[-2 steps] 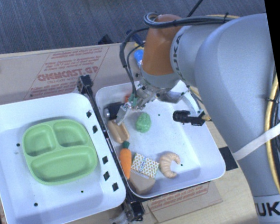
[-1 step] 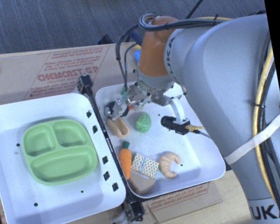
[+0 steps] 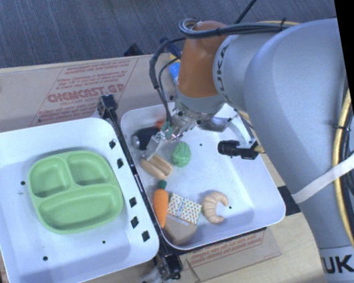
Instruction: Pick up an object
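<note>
Can't tell my gripper (image 3: 168, 132) state; green toy (image 3: 181, 154) just below my tips, tan sausage-shaped toy (image 3: 156, 167) beside it, long axis diagonal.

Red print on the cardboard sheet (image 3: 79, 87) under the bins reads "CHEMCAST GP", with smaller red lines above and below it too fine to make out. At the bottom right, the arm's base (image 3: 344, 264) shows the letters "UKA".
</note>
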Available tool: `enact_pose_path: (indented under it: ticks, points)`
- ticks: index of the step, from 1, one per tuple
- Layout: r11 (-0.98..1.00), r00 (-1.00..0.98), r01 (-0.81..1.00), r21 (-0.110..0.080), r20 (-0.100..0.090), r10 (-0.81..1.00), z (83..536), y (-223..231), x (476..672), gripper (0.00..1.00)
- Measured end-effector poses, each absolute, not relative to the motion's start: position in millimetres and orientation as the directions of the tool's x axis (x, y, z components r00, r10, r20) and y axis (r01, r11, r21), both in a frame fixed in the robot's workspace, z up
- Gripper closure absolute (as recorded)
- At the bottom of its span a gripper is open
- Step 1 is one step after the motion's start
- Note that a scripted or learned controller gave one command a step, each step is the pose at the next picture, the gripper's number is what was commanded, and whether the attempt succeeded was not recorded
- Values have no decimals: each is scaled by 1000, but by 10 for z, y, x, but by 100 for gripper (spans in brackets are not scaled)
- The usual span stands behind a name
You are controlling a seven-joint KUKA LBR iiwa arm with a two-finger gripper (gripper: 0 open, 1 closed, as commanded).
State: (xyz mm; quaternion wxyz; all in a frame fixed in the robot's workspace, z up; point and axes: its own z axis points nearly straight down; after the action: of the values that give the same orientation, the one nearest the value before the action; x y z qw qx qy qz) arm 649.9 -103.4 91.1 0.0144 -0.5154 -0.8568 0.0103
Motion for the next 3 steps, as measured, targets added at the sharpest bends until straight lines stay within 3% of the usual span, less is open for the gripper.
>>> enact_pose_path:
  ticks: [1,2,3]
  points:
    - [814,-814,581,-2,1,581,1924,-527,6001,0]
    - [953,-953,303,-1,3,303,1916,-31,5370,0]
    - [993,-993,118,-1,3,118,1915,-155,4762,0]
